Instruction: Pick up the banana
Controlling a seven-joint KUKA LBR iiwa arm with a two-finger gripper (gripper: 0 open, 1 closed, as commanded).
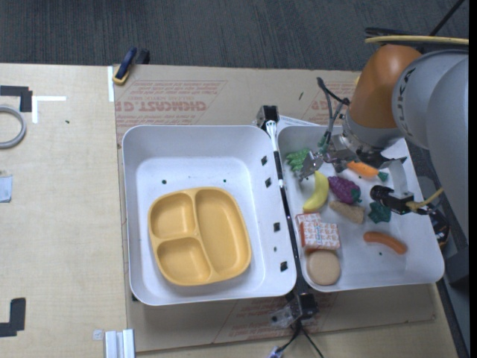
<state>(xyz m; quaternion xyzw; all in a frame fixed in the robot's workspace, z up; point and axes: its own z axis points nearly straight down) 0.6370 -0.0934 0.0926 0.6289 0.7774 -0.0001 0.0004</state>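
My claw point(317, 162) hangs low over the far left part of the right bin point(417, 263), just above the upper tip of the banana point(319, 192). The banana lies flat on the bin floor, curving toward the near side, close to the bin's left wall. I cannot tell whether my claw is spread or clenched; the wrist blocks too much, and nothing shows clearly between its tips. Just left of my claw sits a green leafy toy point(298, 159), and to the right of the banana lies a bunch of purple grapes point(343, 189), touching or nearly touching it. Beyond the grapes rests a carrot point(363, 169). Nearer the camera lie a beige potato-like piece point(348, 212), a printed red-and-white box point(319, 233), and a round tan cookie point(323, 268). A sausage point(385, 242) lies toward the right side. The left bin point(141, 222) holds a yellow divided plate point(198, 234).
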